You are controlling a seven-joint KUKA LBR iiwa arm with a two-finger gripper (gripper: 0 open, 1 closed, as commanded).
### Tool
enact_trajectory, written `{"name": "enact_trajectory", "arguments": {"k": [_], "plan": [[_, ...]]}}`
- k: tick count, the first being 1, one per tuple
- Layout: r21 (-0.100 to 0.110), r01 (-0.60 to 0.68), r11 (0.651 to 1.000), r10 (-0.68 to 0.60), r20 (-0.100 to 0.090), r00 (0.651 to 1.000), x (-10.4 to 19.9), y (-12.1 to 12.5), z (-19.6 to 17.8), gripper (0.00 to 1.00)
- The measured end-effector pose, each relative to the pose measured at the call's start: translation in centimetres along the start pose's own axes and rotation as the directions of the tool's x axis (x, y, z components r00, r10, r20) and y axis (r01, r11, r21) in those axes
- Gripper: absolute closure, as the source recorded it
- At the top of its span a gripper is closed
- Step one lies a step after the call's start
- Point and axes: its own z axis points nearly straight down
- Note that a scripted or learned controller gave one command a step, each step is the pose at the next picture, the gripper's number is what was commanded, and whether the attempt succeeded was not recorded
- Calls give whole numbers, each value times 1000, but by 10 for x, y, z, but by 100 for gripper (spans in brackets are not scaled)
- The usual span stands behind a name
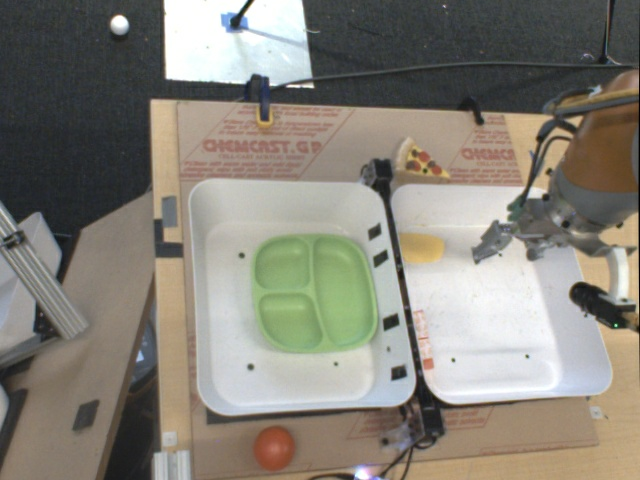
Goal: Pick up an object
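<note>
- One graspable thing sits in the bin I'm working over: a pale yellow block (422, 249), lying flat on the floor of the right bin (520, 368), off to the pincer's (508, 244) camera-left and slightly lower in the view, near but not touching it.
- The pincer hangs over the upper part of that bin with its fingers spread apart and nothing between them.
- My main worry is the block's position: it lies just beside the divider wall (392, 268) where the two bins meet. A descent that lands slightly long could put one finger on the rim instead of beside the block.
- I judge the block low and smooth, so the fingers may close above it or squeeze it out sideways toward the wall.
- Room to move: beyond the pincer toward the near edge, the right bin's floor is bare, so a retreat that way is free. On the far side, the back rim is close.
- The left bin (215, 268) beyond the block holds a green divided tray (315, 293); that is well apart from the pincer.
- Outside the bins, a pizza-slice toy (421, 160) lies on the tabletop behind the divider, and an orange ball (274, 447) sits at the front edge; I judge both awkward reaches.
</note>
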Motion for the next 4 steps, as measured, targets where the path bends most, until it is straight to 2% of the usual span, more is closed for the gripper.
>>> {"name": "enact_trajectory", "arguments": {"k": [1, 2, 3, 4], "plan": [[-13, 3, 1000, -3, 2, 1000, 0, 3, -7, 0], [-10, 1, 1000, -1, 2, 1000, -6, 8, 38, 0], [-10, 1, 1000, -1, 1, 1000, -6, 2, 82, 0], [-11, 1, 1000, -1, 1, 1000, -5, 3, 109, 0]]}}
